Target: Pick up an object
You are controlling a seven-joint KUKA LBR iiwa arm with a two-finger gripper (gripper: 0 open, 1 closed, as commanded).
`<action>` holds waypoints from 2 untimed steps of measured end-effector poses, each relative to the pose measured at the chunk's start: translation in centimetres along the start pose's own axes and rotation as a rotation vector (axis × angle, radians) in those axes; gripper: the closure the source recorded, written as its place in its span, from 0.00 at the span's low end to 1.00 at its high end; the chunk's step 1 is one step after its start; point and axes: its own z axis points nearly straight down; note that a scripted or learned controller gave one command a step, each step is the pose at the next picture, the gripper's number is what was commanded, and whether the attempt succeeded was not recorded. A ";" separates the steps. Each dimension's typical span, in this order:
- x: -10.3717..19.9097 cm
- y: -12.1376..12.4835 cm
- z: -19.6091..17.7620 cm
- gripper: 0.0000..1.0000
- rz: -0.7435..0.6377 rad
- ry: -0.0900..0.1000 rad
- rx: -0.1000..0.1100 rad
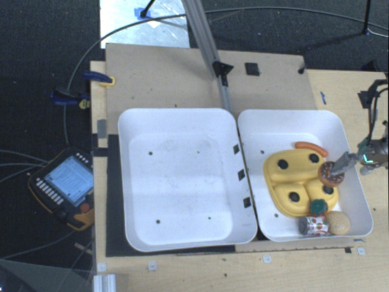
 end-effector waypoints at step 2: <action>0.5 -0.5 5.9 0.00 0.003 0.002 0.003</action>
